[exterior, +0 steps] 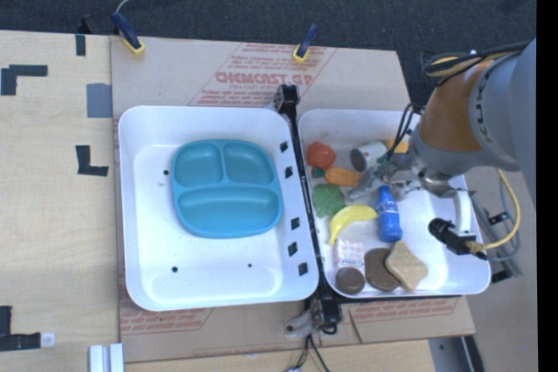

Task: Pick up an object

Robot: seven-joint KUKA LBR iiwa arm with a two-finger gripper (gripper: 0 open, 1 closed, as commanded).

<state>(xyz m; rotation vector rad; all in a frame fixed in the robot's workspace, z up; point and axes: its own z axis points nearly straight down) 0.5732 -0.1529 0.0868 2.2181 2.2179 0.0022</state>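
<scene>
The claw [390, 179] hangs low in the right bin [453, 274], just above the blue bottle [388, 215]; whether it is apart or together one cannot tell. Around the bottle lie a curved yellow banana [349, 219], an orange carrot [342, 177], a round red tomato [320, 155] and a tan bread slice [406, 266]. The left bin [148, 266] carries a smooth blue divided plate [227, 187].

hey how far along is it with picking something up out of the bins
Done: the arm has reached into the right bin, and the gripper sits low among the items, by the blue bottle. In hand: nothing visibly lifted. Left: closing on an object and raising it. The banana and other pieces lie in the bin.
</scene>
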